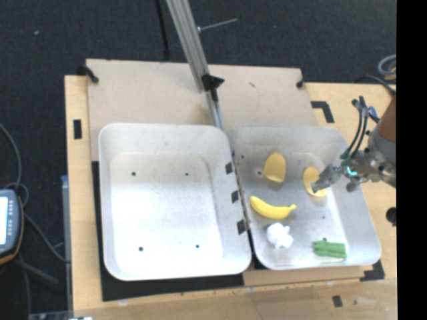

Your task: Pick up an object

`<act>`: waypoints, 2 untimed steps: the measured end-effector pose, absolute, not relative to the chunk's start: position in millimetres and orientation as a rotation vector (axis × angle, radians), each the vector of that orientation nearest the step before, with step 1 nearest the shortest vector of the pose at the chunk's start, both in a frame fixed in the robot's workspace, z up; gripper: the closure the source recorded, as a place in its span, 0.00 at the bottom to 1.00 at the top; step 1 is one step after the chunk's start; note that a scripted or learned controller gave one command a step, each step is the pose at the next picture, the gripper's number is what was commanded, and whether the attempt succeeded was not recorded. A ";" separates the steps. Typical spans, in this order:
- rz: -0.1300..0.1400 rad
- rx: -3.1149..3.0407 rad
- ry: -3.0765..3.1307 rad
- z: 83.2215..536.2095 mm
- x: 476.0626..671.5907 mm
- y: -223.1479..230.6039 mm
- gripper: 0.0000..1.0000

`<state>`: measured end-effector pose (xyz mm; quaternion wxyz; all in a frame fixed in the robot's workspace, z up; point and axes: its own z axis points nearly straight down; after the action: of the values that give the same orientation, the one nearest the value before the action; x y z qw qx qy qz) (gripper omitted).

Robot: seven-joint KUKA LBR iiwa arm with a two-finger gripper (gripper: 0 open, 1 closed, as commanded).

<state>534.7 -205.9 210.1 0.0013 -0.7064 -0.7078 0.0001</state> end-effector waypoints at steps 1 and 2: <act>-0.003 -2.220 -2.225 212.4 535.8 -205.8 0.00; 0.006 -2.222 -2.218 150.1 537.0 -203.3 0.00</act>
<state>537.0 -203.3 150.1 0.0012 -0.7077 -0.7065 0.0019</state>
